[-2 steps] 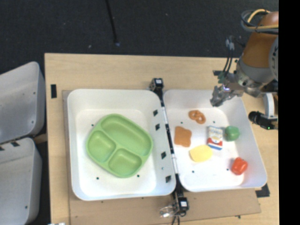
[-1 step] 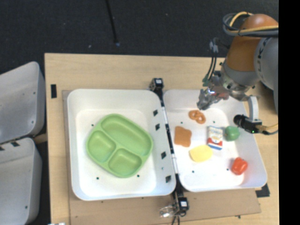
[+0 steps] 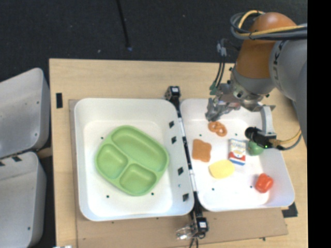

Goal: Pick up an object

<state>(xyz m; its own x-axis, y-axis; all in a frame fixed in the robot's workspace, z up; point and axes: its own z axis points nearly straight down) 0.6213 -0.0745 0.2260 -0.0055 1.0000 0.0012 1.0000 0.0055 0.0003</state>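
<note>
The gripper [image 3: 216, 115] is hovering at the pretzel's [image 3: 217, 128] twelve o'clock, its opening impossible to tell; the pretzel is looking light, stiff, best pinched across a loop.

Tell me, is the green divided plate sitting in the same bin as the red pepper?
No, the green divided plate lies in the left bin, while the red pepper is in the right bin.

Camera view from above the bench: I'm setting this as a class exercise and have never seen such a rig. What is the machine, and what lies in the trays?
One camera looks down at a slant. The grey arm with an orange band is a robot reaching in from the right. Its gripper hangs just above a pretzel. The right bin also holds a toast piece, a yellow item, a small carton, a green item and a red item. The left bin holds a green divided plate.
</note>
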